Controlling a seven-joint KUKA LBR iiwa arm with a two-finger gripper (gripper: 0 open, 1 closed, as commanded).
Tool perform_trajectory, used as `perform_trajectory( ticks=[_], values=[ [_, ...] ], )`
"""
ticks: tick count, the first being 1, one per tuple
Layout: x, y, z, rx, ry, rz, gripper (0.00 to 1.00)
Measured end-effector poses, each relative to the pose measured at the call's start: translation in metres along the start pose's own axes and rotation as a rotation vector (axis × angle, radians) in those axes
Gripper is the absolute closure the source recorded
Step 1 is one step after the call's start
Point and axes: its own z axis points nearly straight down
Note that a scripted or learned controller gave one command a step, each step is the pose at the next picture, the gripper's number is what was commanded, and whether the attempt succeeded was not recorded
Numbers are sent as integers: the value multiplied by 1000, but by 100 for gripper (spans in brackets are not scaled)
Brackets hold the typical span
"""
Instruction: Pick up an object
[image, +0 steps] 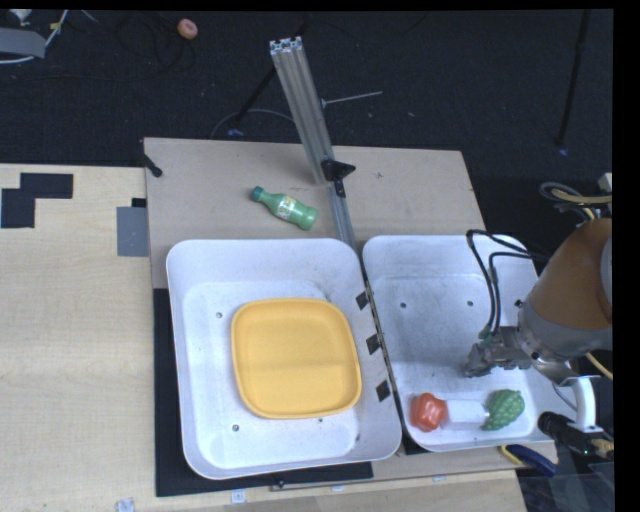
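In the right bin (430, 290) a red tomato-like object (428, 411) lies near the front edge, and a green leafy object (503, 408) lies to its right. My gripper (487, 357) hangs over the right part of that bin, just above and behind the green object. The arm's grey and orange wrist (570, 300) comes in from the right. A yellow square plate (296, 356) lies in the left bin (200, 300).
A green bottle (284, 208) lies on its side on the bench behind the bins. A metal rail (310, 95) slants up from between the two bins. Black cables (490, 270) loop over the right bin's far corner.
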Motion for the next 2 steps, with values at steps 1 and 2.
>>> perform_trajectory(
  ticks=[1, 2],
  values=[
    [-1, 4, -42, 0, 0, -2, 100],
    [-2, -2, -102, -2, -1, -2, 100]
  ],
)
